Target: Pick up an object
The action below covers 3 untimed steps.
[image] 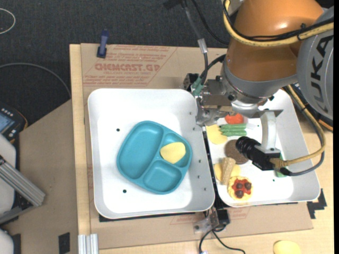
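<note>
Toy foods [233,160] partly hidden beneath the arm [265,46] in right bin [304,187]

Bright, even overhead light, soft shadows

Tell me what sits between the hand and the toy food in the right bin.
Nothing visible does. The hand hangs low in the right bin, with the toy food clustered directly around and below it. The arm's bulk hides part of the bin, so that part is unverified.

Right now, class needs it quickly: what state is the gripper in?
Gripper: cannot be told; it hangs over the right bin, above the toy food.
</note>
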Each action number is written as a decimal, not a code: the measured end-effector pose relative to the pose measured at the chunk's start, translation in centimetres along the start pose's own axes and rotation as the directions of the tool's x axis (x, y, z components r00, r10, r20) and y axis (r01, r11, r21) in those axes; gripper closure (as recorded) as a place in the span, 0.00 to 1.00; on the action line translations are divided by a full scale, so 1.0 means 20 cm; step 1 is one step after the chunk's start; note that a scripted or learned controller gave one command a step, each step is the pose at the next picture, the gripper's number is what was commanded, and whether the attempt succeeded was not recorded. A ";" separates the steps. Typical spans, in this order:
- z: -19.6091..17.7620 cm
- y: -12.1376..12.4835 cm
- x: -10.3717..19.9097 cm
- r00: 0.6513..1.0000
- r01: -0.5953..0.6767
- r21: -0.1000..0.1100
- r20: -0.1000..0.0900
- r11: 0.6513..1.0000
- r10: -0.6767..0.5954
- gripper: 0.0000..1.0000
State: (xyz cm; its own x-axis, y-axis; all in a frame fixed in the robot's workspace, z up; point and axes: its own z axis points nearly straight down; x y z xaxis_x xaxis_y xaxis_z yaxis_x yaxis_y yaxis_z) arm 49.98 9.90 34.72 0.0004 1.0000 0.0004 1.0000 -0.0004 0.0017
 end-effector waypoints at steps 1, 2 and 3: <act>0.15 -0.11 0.05 1.000 0.002 0.008 0.001 1.000 -0.002 1.00; -0.33 -0.03 0.13 1.000 0.003 -0.011 -0.003 1.000 -0.003 1.00; 0.19 -0.11 0.03 1.000 -0.003 0.014 0.003 1.000 0.003 1.00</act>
State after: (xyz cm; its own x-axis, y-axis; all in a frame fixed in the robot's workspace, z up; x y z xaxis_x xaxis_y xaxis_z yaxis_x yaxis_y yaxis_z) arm 47.74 10.54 30.99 0.0036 1.0000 -0.0031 0.9999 -0.0036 -0.0124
